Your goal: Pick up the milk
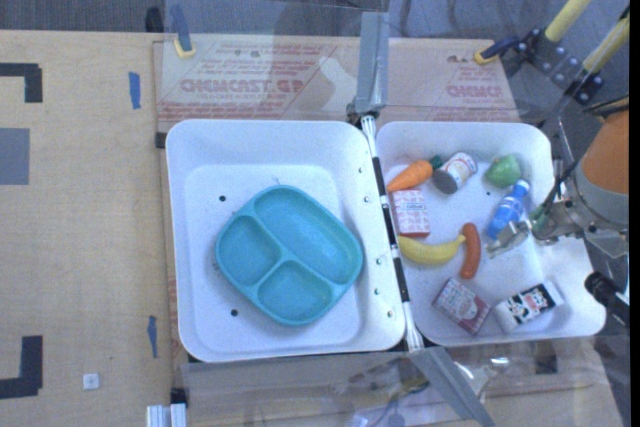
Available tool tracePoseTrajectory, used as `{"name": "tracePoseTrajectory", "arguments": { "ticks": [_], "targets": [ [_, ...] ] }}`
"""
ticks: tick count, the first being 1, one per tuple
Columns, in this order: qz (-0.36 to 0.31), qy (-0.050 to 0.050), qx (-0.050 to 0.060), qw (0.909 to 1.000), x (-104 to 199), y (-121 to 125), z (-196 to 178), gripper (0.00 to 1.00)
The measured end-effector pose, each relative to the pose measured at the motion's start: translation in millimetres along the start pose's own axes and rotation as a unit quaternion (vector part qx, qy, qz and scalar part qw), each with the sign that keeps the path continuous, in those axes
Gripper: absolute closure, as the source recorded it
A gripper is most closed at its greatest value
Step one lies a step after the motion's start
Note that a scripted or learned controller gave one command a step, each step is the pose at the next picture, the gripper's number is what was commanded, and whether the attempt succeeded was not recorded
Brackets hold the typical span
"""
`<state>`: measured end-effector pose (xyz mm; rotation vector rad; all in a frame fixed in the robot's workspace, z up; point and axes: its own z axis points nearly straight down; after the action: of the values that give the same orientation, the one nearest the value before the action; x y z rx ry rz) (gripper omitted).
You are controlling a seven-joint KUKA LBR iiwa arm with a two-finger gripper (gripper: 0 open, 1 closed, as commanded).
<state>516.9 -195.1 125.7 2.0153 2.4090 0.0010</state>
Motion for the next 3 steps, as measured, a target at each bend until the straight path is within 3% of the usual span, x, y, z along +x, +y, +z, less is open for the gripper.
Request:
{"name": "tracePoseTrajectory", "arguments": {
  "ticks": [1, 2, 3],
  "targets": [
    [-0.085, 0.001, -0.004, 0.9963, -19.2, -37.6, 36.8, 0.0],
    [-0.089, -0.001, -0.001, 0.996, 27.3, -31.6, -78.8, 0.0],
    [-0.281, -0.001, -0.001, 0.9597, 24.3, -32.7, 20.4, 0.0]
  ]
}}
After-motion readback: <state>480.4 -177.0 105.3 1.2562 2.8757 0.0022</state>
